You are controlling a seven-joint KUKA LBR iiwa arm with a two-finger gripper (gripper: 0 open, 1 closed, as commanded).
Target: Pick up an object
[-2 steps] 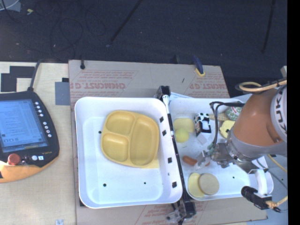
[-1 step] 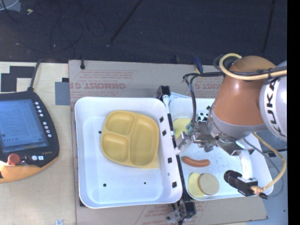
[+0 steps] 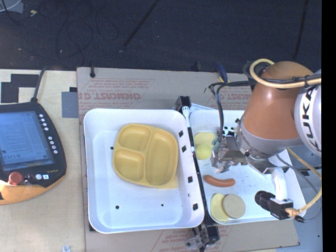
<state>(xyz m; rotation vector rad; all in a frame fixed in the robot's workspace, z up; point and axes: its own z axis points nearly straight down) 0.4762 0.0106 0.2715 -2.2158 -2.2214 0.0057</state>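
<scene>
Gripper [image 3: 222, 163] hangs low over the middle of the right bin [image 3: 251, 185], nearer its left wall. Released or clenched: cannot tell, the wrist hides it, and nothing is visibly held.

Likeliest target is the sausage [image 3: 219, 181], lying flat just on the near side of the gripper, long axis running along the bin's near edge. To do it well, shift toward the near edge until centred over the sausage's midpoint, close across the short width rather than along the length, go down close to the bin floor, then lift straight up. Risk: it may roll or squirt out if caught off-centre.

The yellow-green piece [image 3: 203, 143] sits against the left wall toward the far edge, just beside the gripper. It is rounded and smooth and probably harder to pinch.

Two flat discs, pale yellow disc [image 3: 216, 206] and tan disc [image 3: 234, 206], overlap in the near-left corner. They are thin and low, so poor for a top grasp.

Sausage: reddish-brown, glossy, cylindrical with rounded ends, looks like toy plastic.

The left bin [image 3: 100, 198] holds a yellow plate [image 3: 146, 154], a matte plastic one with three compartments and rounded corners. Both bins are smooth white with shallow walls.
</scene>
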